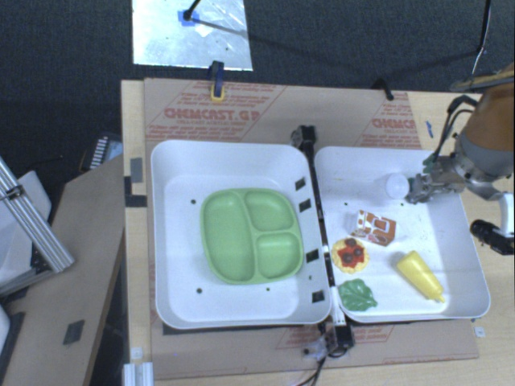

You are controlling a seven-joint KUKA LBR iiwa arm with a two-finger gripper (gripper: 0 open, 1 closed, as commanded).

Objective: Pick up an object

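Note:
The right bin (475,296) holds several small items. A white rounded object (395,185) lies near its back, and a red-and-white carton (375,227) sits in the middle. A round red-and-yellow toy (350,254) and a green leafy piece (356,294) lie by the left wall. A yellow bottle (420,275) lies toward the front. My gripper (418,191) hangs low over the bin's back right part, just right of the white object and close to it. Nothing shows as held.
The left bin (173,215) carries a green divided plate (249,236). A black divider (315,232) with clips runs between the bins. The arm's orange band (491,123) stands over the right bin's far right edge.

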